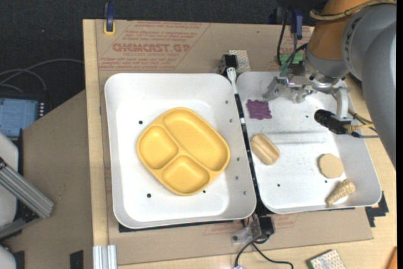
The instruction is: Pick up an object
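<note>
Glossy yellow plastic tray point(182, 150), smooth white plastic bins point(119, 135), matt brown cardboard underlay point(157, 41).

The arm point(374, 41) is a thick, rounded body in smooth matte grey, with a broad orange band point(337, 25) wrapped round it above the wrist. The band is glossy and dome-shaped, brighter along its upper curve. Below it sits a pale metal wrist ring point(324, 77), and from that the pincer point(305, 90) assembly spreads out in silvery grey bars and brackets. A dark cable point(283, 41) runs along the left side of the wrist, beside a small green part point(291, 60). A black, elongated piece point(330, 121) lies under the wrist.
</note>
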